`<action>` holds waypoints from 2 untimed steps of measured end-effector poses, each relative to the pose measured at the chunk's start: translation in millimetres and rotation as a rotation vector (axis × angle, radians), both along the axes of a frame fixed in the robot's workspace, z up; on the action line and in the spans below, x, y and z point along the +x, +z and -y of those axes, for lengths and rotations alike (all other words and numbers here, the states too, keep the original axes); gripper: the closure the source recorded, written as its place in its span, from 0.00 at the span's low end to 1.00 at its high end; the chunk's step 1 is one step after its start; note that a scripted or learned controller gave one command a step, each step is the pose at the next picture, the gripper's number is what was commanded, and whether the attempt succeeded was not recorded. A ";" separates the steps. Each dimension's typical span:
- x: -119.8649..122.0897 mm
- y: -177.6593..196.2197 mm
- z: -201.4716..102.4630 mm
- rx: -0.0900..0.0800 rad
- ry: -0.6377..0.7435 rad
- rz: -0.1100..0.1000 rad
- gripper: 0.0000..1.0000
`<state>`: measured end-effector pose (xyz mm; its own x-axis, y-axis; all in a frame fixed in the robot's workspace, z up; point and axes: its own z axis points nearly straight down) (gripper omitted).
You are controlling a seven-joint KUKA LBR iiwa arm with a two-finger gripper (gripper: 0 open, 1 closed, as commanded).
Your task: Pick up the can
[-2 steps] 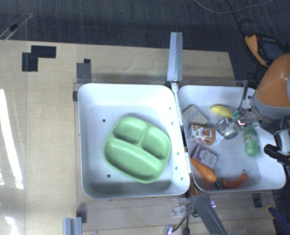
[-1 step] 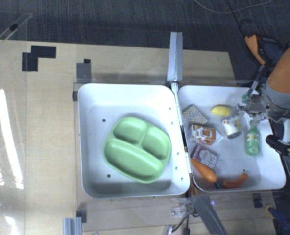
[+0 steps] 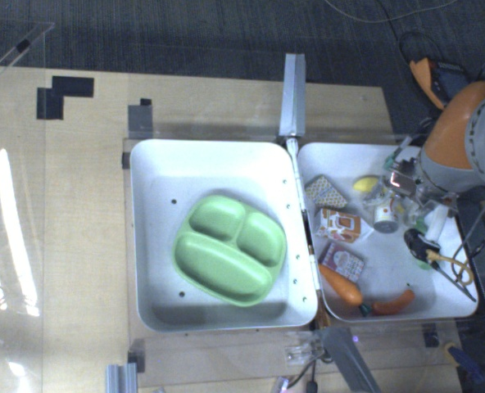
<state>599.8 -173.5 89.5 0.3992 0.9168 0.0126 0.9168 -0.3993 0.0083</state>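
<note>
Silvery can (image 3: 383, 215) in right bin (image 3: 464, 305), under claw (image 3: 400, 188) (state cannot be told), just beside yellow lemon (image 3: 365, 185) and packets (image 3: 339, 225); crowding risks a mis-grab or slip.

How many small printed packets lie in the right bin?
3. One packet lies near the divider at the top, one below it at the middle, one lower, above the carrot. The arm may hide more.

Even overhead light, glare streaks at left, slightly soft focus.
</note>
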 end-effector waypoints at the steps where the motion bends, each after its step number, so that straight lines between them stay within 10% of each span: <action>1: 1.1 11.3 1.0 -0.005 0.005 0.003 1.00; 2: 17.0 132.3 -20.6 -0.011 0.190 -0.005 1.00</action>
